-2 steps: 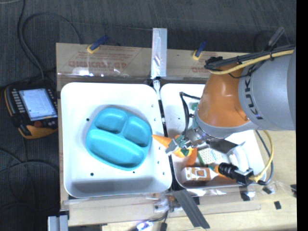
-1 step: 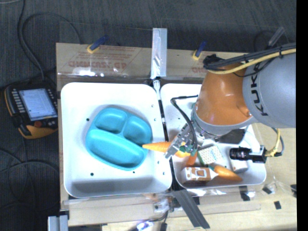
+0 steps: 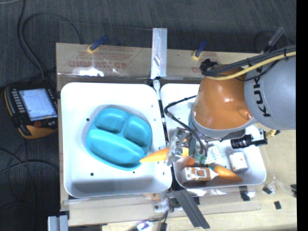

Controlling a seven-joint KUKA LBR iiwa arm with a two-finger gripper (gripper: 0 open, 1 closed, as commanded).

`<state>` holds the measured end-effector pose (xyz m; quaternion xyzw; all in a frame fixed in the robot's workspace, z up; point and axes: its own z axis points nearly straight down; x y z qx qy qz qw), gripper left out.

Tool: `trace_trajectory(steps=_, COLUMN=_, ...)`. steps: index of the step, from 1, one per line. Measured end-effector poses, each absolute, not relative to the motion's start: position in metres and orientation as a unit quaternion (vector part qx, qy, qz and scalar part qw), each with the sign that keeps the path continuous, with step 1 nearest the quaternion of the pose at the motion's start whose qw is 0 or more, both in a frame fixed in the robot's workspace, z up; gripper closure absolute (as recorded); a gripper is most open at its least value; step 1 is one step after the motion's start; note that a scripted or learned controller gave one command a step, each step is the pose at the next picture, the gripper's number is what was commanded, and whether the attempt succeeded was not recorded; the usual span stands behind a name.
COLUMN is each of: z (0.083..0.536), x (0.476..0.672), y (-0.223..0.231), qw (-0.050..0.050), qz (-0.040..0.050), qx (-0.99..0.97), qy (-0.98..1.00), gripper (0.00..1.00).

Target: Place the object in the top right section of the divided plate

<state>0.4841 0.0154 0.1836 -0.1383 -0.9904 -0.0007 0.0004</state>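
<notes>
Tool (image 3: pixel 176 150) clenched on an orange carrot (image 3: pixel 155 156), carrot tip poking left over the blue divided plate (image 3: pixel 118 136)

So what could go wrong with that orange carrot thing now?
The gripper sits over the wall between the two bins, and the orange carrot-shaped object pokes out from it with its tip near the blue divided plate. I can't tell how firmly it is held, so it might slip and land in the nearest section, not the top right one. It could also bump the bin wall, or nudge the plate.
</notes>
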Motion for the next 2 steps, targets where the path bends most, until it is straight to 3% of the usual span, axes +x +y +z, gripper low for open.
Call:
trace_trajectory(steps=1, z=0.1836, x=0.4842, y=0.0159, qw=0.000, qz=-0.0013, qx=-0.138, qy=-0.990, gripper=0.00)
trace_trajectory(steps=2, z=0.1836, x=0.4841, y=0.0159, qw=0.000, qz=-0.0013, qx=-0.138, qy=-0.990, gripper=0.00)
